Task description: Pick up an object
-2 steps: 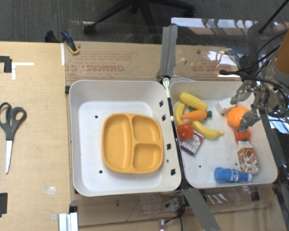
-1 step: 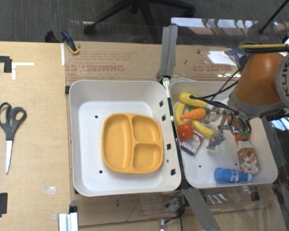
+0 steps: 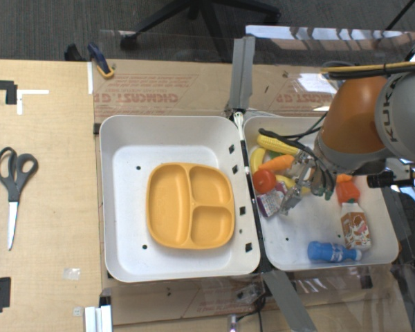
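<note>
- Over the right bin (image 3: 380, 254) we see the gripper (image 3: 295, 187), fingers spread apart and holding nothing, low among a tomato (image 3: 264, 180), carrot (image 3: 279, 163) and purple packet (image 3: 270, 203).
- Nearby lie a sauce bottle (image 3: 353, 223) and a blue bottle (image 3: 332, 252).
- Beside it, the left bin (image 3: 117, 185) holds a yellow divided plate (image 3: 191, 205).

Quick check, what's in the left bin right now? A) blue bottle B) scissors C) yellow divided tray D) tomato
C. The yellow divided tray lies alone in the left bin; the blue bottle and tomato lie in the right bin, and the scissors lie on the bench.
</note>
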Robot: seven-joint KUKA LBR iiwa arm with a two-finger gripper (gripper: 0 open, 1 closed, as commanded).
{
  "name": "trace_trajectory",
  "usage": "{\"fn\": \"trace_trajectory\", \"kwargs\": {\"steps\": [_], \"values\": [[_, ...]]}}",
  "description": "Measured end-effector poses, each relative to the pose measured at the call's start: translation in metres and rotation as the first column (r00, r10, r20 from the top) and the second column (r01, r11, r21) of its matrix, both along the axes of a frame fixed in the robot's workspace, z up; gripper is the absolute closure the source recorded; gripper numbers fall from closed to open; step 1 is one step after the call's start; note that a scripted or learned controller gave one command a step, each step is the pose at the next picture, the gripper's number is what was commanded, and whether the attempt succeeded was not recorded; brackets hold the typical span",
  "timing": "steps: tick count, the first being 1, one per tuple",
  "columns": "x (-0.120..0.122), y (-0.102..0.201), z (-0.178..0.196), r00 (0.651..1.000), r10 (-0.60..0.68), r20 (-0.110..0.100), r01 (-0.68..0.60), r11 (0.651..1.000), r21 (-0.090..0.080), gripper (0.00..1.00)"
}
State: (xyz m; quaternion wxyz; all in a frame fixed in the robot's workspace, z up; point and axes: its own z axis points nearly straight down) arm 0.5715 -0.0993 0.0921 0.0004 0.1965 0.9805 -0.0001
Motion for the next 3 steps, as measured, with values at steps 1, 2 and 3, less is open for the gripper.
{"fn": "trace_trajectory", "kwargs": {"steps": [1, 2, 3], "values": [[0.048, 0.007, 0.001, 0.999, -0.051, 0.003, 0.051, 0.999, -0.001, 0.0], [0.049, 0.008, 0.012, 0.999, -0.048, 0.009, 0.048, 0.999, -0.003, 1.0], [0.05, 0.065, 0.147, 0.992, -0.123, 0.003, 0.123, 0.992, 0.0, 1.0]]}}
